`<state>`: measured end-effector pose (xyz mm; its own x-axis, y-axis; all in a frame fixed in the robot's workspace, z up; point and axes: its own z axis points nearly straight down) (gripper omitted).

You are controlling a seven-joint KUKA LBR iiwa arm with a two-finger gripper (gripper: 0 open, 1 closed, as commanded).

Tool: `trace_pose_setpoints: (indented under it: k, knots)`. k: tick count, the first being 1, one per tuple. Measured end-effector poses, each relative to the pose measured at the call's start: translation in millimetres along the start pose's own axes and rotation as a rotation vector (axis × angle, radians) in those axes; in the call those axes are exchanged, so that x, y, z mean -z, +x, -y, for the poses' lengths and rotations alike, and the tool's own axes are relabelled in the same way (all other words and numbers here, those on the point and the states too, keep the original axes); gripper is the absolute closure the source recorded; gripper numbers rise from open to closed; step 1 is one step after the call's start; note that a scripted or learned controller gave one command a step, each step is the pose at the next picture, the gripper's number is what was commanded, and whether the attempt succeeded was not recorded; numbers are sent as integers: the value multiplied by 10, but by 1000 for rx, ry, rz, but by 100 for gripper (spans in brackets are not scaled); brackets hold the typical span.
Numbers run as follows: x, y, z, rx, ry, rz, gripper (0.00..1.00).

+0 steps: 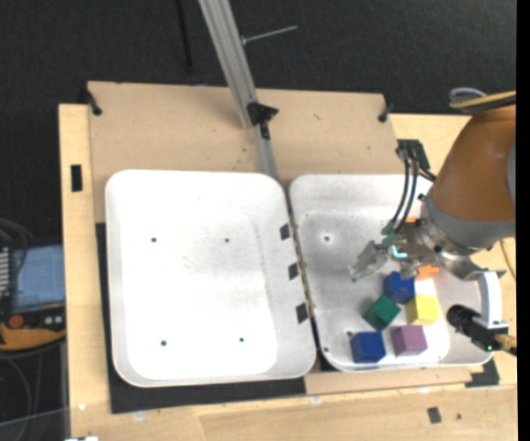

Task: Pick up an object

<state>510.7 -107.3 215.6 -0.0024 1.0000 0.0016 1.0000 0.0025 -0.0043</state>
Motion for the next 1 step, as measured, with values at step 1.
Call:
trace_pose_setpoints:
  k: [1]
  knots:
    - [24,-4,-10,-3,-6,1,0]
